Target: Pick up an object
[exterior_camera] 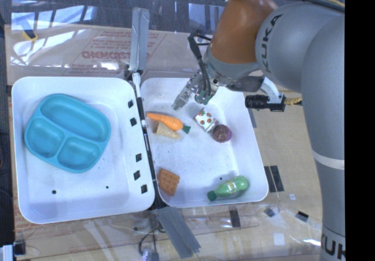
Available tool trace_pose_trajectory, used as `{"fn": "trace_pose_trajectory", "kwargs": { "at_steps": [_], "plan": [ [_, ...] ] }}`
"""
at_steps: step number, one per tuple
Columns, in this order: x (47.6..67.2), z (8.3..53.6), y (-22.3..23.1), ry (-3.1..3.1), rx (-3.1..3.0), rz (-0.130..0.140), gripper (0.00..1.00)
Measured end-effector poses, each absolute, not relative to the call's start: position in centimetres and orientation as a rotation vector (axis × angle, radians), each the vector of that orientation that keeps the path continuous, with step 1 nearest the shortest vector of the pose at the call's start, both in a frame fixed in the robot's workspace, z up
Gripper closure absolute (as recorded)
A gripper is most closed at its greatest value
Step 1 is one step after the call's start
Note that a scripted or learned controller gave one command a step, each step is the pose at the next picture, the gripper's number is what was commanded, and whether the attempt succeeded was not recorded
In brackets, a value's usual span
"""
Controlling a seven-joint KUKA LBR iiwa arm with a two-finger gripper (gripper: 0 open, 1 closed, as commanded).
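Note:
My gripper (192, 98) hangs over the back part of the right bin (246, 154), fingers spread open with nothing between them. Just below and left of it lies an orange carrot (166, 120) with a green tip, resting against a pale beige piece (166, 131). To the gripper's lower right sit a small white box with red and green marks (204, 120) and a dark maroon ball (221, 133). Near the front of the bin lie a brown waffle-like square (168, 181) and a green bottle (229, 189) on its side.
The left bin (35, 195) holds a blue divided tray (68, 131). A divider with black clips (139, 143) runs between the bins. The grey arm with its orange band (243, 23) fills the upper right, above the right bin's back edge.

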State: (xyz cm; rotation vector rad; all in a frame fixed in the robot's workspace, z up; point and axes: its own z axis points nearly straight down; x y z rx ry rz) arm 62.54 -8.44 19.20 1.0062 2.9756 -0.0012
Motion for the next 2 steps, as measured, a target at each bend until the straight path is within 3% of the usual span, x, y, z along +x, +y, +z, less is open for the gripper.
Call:
{"fn": "trace_pose_trajectory", "kwargs": {
  "at_steps": [1,2],
  "plan": [
    [53.7,12.9,-11.2,3.105,0.501,0.0,1.0],
    [61.6,9.2,-10.6,3.133,0.212,0.0,1.0]
  ]
}}
